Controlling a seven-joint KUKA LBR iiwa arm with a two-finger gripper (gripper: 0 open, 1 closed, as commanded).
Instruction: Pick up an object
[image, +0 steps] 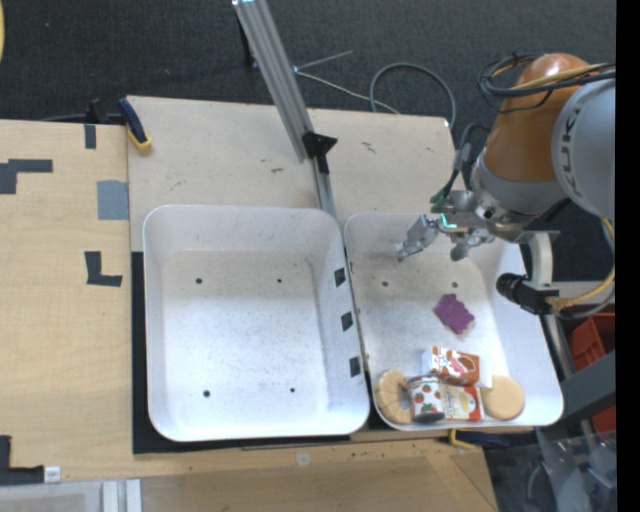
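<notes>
My gripper (436, 243) hangs over the far part of the right bin (395, 300), its two fingers spread apart with nothing between them. A purple block (455, 313) lies in that bin, below and slightly right of the gripper. At the bin's near edge sits a cluster: a red and white packet (456, 364), a small strawberry-printed carton (428, 399), a round tan biscuit (503, 398) and another tan biscuit (392, 394).
The left bin (245, 320) stands beside the right one, sharing a raised rim with black clips (346, 320). A grey metal post (285, 85) slants down to the bins' far edge. Cables loop behind the arm at upper right.
</notes>
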